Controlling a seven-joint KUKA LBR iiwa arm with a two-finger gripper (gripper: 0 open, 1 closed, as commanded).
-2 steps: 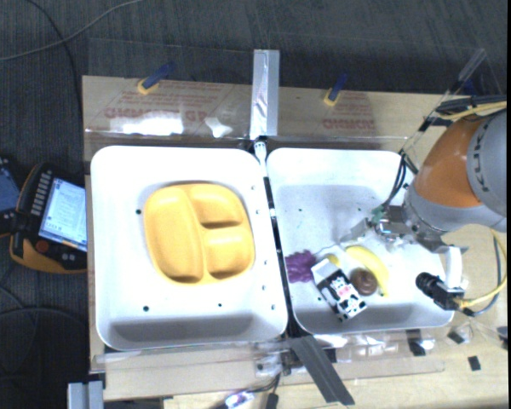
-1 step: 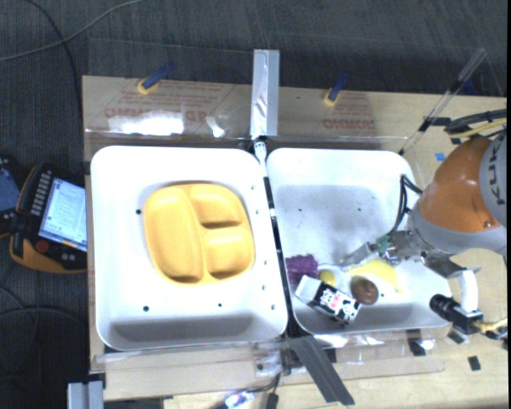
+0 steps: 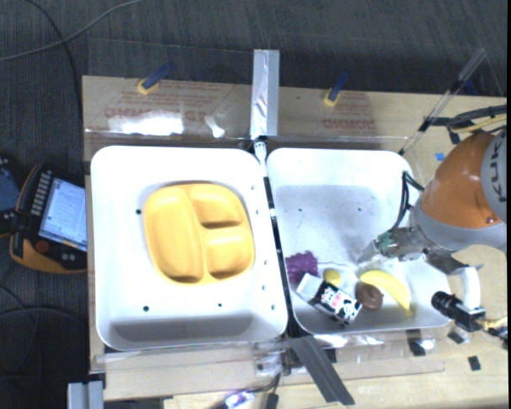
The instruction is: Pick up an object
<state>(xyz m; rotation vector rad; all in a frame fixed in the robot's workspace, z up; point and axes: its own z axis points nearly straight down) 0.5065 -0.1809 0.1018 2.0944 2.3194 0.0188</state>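
The robot arm [image 3: 470,196] is reaching in from the right. It is grey, with a big orange part. Its gripper [image 3: 390,247] is hanging low over the right bin [image 3: 341,196], close to the bin's right wall. I cannot tell what the gripper is doing with its grip, because it is small and blurry here.

A little pile of things is sitting at the near side of the right bin. A yellow banana [image 3: 390,288] is lying just below the gripper. A small brown round thing [image 3: 370,295] is touching the banana's left side. Next to that, a black and white box [image 3: 330,300] is lying tilted. A small yellow piece [image 3: 332,275] is sitting just past the box. A purple thing [image 3: 301,266] is lying at the left of the pile, close to the wall between the bins.

The left bin [image 3: 111,228] is holding a yellow tray [image 3: 198,230] in its middle. The tray is lying flat and showing three parts.

A handheld screen [image 3: 51,220] is lying on the floor, left of the bench.
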